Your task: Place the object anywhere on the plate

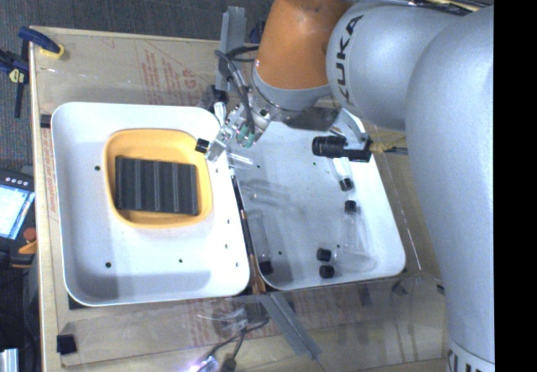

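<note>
I see the gripper poised over the seam between the two bins, near the yellow plate in the left bin. I cannot tell its opening or whether it has hold of anything. The object appears to be a clear item lying in the right bin; its outline is faint. I judge it light, rigid and slippery. Its long axis seems to run toward the bin's near edge; I would grasp across mid-length.
</note>
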Robot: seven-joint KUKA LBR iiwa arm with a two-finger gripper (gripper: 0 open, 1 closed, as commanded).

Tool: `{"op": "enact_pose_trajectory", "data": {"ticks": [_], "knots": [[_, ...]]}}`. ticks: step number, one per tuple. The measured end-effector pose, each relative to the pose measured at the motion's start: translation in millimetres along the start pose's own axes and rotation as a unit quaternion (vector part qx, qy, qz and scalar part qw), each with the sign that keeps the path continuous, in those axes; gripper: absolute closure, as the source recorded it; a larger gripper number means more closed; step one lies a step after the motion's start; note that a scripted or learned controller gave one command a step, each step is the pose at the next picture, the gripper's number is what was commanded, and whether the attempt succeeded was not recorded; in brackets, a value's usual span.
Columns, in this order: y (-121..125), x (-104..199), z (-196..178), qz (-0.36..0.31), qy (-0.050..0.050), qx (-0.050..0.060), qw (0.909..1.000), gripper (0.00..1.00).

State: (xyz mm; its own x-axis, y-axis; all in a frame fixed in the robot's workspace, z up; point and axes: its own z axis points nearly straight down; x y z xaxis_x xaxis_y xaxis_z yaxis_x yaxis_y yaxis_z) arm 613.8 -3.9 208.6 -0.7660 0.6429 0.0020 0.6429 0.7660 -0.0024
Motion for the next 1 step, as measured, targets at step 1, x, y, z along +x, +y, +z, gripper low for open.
{"op": "enact_pose_trajectory", "data": {"ticks": [1], "knots": [[-0.1,-0.2,-0.2,0.000,0.000,0.000,1.0000,0.00]]}}
